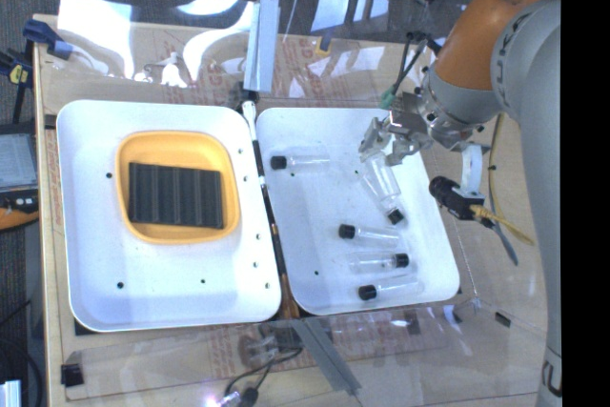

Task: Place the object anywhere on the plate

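Here, my claw (381, 146): over the right bin (315, 286), near its far right corner; fingers spread, pinching nothing.
Nearest vial (386, 195): flat just below my fingertips, black cap toward the right rim.
Other vials (367, 232): four, scattered in that bin.
Plate (174, 146): yellow, dark ridged insert, left bin (95, 300) centre.

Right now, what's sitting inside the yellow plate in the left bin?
Inside the yellow plate lies a dark ribbed rectangular insert, covering most of its floor. No tube rests on it. Whatever lies beneath that insert is covered and cannot be seen.
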Tool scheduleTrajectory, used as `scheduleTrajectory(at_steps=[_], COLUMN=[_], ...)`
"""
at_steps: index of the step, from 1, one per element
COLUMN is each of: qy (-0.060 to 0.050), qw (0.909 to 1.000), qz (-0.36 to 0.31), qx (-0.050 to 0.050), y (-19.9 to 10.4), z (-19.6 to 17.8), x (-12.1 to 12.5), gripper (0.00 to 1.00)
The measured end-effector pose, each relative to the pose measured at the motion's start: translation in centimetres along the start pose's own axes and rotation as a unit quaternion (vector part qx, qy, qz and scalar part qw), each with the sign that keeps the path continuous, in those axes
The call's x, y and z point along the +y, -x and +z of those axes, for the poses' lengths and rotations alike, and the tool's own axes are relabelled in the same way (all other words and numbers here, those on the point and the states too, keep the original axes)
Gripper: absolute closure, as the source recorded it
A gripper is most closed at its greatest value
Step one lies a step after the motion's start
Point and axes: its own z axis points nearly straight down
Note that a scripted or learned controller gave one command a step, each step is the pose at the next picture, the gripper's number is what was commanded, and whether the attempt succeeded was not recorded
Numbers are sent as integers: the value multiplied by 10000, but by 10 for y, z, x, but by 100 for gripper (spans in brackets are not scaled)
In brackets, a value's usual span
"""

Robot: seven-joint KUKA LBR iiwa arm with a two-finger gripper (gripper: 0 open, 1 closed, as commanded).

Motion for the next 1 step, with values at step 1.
scheduleTrajectory(at_steps=[1], qy=[-19], qw=[9991], qz=[-420], qx=[-8], y=[-33], z=[34], x=[-54], gripper=[100])
